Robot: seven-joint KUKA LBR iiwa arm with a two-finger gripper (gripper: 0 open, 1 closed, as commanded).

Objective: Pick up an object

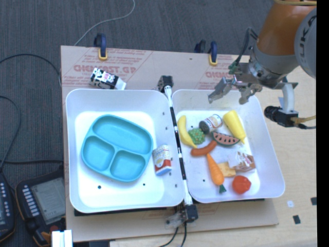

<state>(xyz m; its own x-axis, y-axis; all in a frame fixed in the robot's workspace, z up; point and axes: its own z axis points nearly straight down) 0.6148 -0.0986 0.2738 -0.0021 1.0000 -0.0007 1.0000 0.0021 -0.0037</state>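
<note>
**Gripper poised above a bin of toy food**

Dark grey carpet surrounds a plywood bench (154, 66) that carries two shallow white bins side by side. On the left bin (77, 189) lies a blue divided plate (117, 147), and a small can with a red-and-white label (162, 160) stands just beside the plate's right edge, near the wall between the bins.

Over in the right bin (270, 163) sits a cluster of toy food. A banana (181, 130) lies along the left wall with broccoli (196, 136) touching it. A small jar (211, 122) lies tipped next to a corn cob (234, 124), and a watermelon slice (226, 138) sits just below them. A sausage (203, 148) lies under the broccoli, a carrot (215, 171) points down from it, and a tomato (242, 184) rests near the front right corner, beside a wrapped snack (241, 162).

From the right, the arm (285, 24) reaches over the bin's back edge. Its gripper (234, 91) hangs above the back of the right bin with fingers spread apart and nothing between them, apart from the food below.
</note>
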